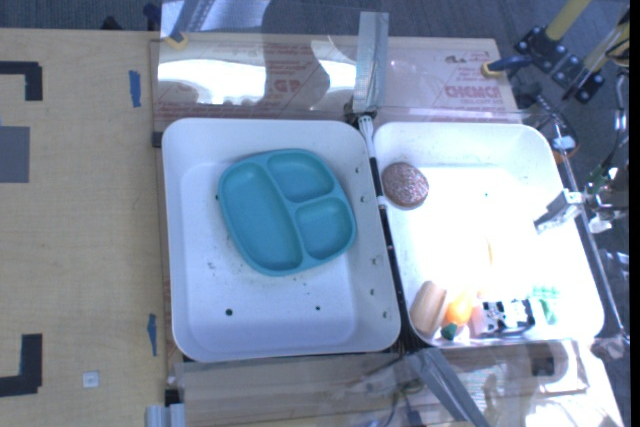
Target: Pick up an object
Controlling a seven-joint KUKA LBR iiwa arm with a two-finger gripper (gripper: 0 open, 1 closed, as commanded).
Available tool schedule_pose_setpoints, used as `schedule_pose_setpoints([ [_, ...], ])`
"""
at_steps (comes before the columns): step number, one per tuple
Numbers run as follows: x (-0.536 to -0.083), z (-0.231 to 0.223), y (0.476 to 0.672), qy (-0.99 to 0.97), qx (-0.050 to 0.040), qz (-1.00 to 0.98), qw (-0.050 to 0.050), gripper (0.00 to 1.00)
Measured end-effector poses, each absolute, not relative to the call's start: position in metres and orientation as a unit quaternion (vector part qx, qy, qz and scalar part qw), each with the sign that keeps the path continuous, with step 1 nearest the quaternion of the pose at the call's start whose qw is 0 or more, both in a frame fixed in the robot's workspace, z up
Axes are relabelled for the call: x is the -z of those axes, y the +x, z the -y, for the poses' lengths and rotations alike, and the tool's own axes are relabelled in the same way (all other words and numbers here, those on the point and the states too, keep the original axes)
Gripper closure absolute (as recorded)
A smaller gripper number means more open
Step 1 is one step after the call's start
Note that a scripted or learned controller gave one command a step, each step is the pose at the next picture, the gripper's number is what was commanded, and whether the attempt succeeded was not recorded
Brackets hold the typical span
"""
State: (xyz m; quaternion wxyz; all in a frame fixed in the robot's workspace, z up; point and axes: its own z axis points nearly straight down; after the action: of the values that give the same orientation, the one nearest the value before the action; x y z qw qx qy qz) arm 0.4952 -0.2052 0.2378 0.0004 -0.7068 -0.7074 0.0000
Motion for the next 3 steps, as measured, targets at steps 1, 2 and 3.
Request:
schedule_pose_setpoints([
  [1, -0.121, 0.115, 0.541, -0.614, -0.0007, 0.789, 0.003, 0.0],
  [2, -0.088, 0.098, 0.599, -0.657, 0.0015, 0.754, -0.002, 0.0],
  [3, -0.116, 0.12, 0.592, -0.574, 0.0008, 0.819, -0.003, 0.0],
])
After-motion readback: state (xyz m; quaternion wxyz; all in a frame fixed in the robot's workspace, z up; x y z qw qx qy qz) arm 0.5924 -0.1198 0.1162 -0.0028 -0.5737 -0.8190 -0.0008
